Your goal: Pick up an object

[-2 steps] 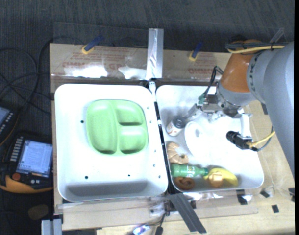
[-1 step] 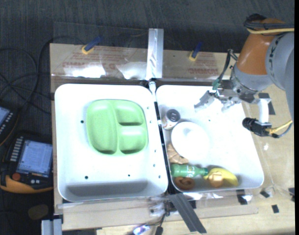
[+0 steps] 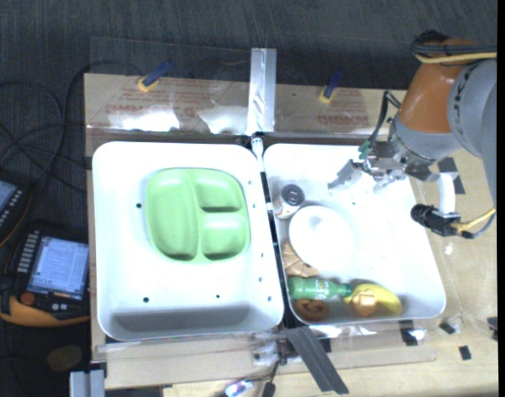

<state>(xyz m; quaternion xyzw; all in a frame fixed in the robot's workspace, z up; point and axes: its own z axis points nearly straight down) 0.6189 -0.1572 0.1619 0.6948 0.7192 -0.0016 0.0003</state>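
My gripper [image 3: 362,178] hangs over the back right part of the right bin [image 3: 418,255], its two fingers spread apart with nothing between them. Below and to its left lie a white round plate [image 3: 320,231] and a small grey metal cap [image 3: 293,195]. Along the bin's front edge sit a green bottle [image 3: 319,289], a yellow banana-like toy [image 3: 375,299], a brown round item [image 3: 313,308] and a tan piece [image 3: 297,263]. The left bin [image 3: 120,304] holds a green divided tray [image 3: 198,213].
The grey arm with its orange band [image 3: 430,98] reaches in from the right over the bin's back corner. A metal divider [image 3: 262,98] stands at the back between the bins. Tablets and cables lie left of the bench.
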